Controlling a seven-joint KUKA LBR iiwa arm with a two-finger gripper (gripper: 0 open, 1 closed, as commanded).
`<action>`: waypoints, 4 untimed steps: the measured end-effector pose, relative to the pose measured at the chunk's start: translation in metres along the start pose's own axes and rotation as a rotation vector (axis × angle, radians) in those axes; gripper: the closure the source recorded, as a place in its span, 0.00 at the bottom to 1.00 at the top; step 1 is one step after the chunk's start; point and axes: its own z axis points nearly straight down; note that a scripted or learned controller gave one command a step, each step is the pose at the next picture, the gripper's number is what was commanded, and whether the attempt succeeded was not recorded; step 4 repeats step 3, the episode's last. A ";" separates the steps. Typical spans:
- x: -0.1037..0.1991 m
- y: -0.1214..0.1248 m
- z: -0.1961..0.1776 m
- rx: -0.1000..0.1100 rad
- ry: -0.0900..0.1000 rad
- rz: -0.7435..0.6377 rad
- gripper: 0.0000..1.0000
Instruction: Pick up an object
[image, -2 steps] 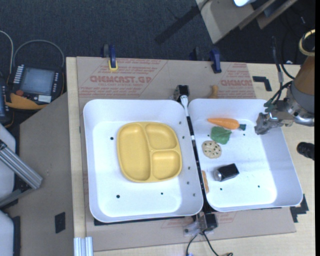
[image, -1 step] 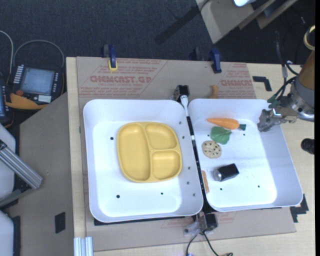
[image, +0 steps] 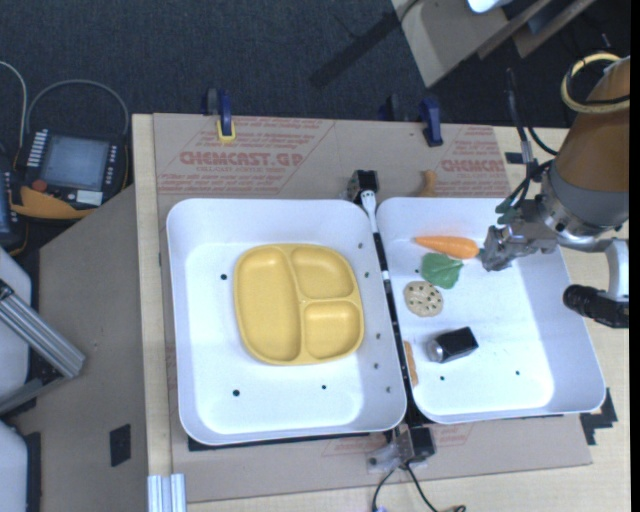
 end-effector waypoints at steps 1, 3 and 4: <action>0.056 0.004 -0.009 -0.004 0.000 -0.002 1.00; 0.160 0.004 -0.009 -0.002 -0.001 0.000 1.00; 0.160 0.004 -0.009 -0.002 -0.001 0.000 1.00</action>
